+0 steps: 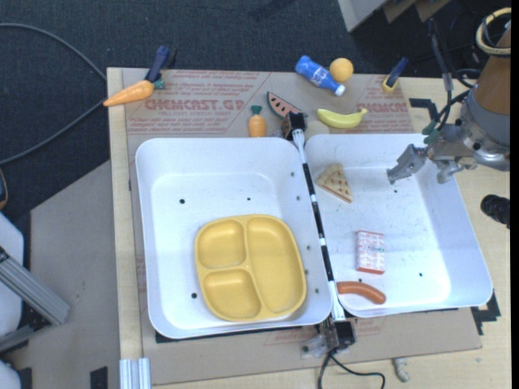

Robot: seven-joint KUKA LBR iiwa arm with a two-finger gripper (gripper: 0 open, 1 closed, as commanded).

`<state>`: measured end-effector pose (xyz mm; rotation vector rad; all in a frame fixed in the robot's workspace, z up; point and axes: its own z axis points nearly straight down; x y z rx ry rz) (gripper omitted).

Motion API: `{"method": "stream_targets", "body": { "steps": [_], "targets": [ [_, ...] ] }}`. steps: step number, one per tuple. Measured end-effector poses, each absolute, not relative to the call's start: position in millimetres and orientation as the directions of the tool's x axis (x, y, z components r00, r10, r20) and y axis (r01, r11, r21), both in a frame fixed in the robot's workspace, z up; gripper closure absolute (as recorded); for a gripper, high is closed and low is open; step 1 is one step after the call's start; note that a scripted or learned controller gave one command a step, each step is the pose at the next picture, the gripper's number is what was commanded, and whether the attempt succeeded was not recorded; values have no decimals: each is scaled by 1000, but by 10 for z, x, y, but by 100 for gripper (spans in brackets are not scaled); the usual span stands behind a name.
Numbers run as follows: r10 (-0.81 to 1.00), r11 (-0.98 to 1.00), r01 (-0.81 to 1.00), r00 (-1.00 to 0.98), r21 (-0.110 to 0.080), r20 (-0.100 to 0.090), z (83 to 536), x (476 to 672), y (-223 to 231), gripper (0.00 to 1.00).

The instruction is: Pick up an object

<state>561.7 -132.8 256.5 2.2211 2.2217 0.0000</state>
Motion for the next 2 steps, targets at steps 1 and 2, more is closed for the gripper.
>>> {"method": "stream_targets", "body": {
  "steps": [1,2],
  "targets": [
    [1000,-1,1000,1,-2,1,1394,5301,-1179,0],
    [1000,0,1000,0,-1,0,843,5115,-958,0]
  ]
}}
